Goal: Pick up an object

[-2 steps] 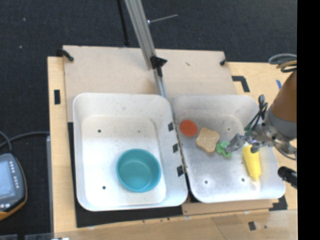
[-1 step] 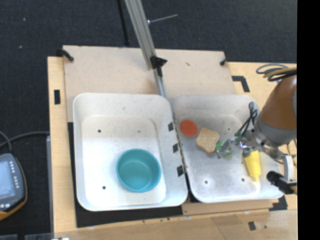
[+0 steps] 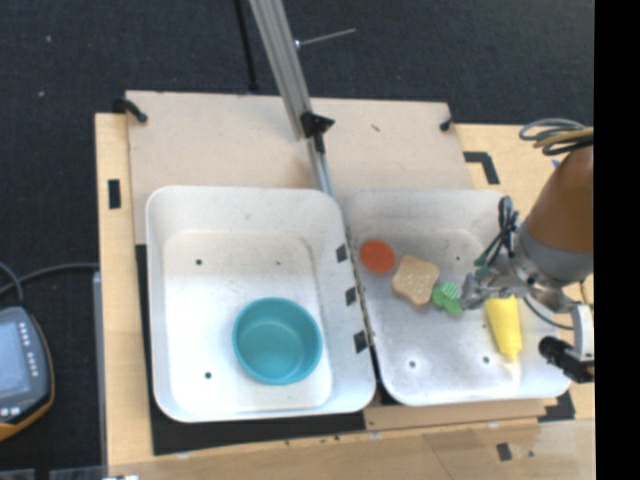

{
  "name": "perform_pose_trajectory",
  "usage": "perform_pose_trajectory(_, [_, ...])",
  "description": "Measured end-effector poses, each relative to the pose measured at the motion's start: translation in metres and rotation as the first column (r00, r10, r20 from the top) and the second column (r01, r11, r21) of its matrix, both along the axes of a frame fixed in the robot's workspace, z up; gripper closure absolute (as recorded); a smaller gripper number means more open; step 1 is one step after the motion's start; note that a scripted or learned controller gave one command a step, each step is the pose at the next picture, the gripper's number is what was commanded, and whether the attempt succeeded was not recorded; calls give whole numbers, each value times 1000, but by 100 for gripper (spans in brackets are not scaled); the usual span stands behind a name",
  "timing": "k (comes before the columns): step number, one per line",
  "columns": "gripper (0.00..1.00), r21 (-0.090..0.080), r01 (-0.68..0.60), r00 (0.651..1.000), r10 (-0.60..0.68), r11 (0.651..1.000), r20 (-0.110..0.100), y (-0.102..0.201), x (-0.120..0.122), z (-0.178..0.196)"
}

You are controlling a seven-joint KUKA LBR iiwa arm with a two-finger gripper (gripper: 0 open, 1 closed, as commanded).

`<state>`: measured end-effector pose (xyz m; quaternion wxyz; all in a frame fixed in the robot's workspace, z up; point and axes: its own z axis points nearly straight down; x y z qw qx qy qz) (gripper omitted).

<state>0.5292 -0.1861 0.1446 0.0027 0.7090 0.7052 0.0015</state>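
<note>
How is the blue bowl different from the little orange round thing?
The blue bowl is much bigger than the orange round thing. The bowl is teal and hollow; the orange thing looks flat. The bowl sits in the left bin, the orange thing in the right bin. Both are round.

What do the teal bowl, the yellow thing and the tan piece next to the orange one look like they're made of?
The teal bowl looks like smooth moulded plastic: even colour, soft sheen. The yellow thing also seems plastic, uniformly bright and rounded, perhaps toy food. The tan piece looks matte and slightly mottled, like foam or soft plastic shaped as bread; the view is too coarse to be sure.
</note>
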Motion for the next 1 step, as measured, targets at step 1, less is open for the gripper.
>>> perform_pose_trajectory(1, [100, -1, -9, 1000, 9, 1000, 3, 2, 6, 63])
